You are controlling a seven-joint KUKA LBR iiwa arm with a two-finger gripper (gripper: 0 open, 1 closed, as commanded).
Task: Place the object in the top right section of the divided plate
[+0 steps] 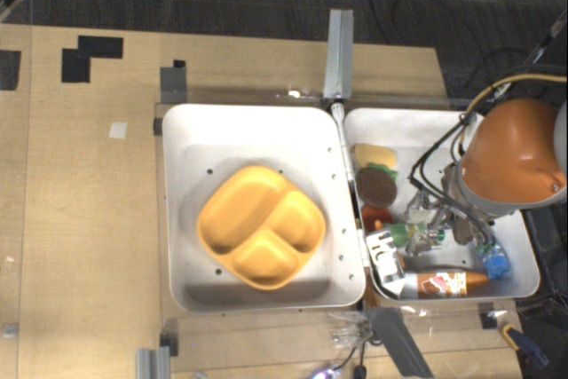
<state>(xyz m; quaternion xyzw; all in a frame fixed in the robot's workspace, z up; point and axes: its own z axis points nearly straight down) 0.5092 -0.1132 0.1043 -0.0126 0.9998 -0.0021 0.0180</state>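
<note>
The divided plate, yellow and three-sectioned, lies in the left bin, rotated so that its corners point roughly up, down, left and right in the view. All three sections appear bare, so nothing has yet been delivered; the placing step, and probably the pick itself, remain to be done.

Which object is to be moved cannot be fixed from this view. The candidates all lie in the right bin: a toy burger at the far left of that bin; a red item and a green item just nearer; a black-and-white packet; a sauce bottle along the near wall; and a blue object at the near right. The bottle's long axis runs left to right, its dark neck pointing right and its white end left, touching or just beside the packet.

The gripper hangs over the middle of the right bin, near the green item, below the orange band of the arm. Its metal parts are small and cluttered here, so whether the jaws are open, closed or gripping anything cannot be told.
</note>
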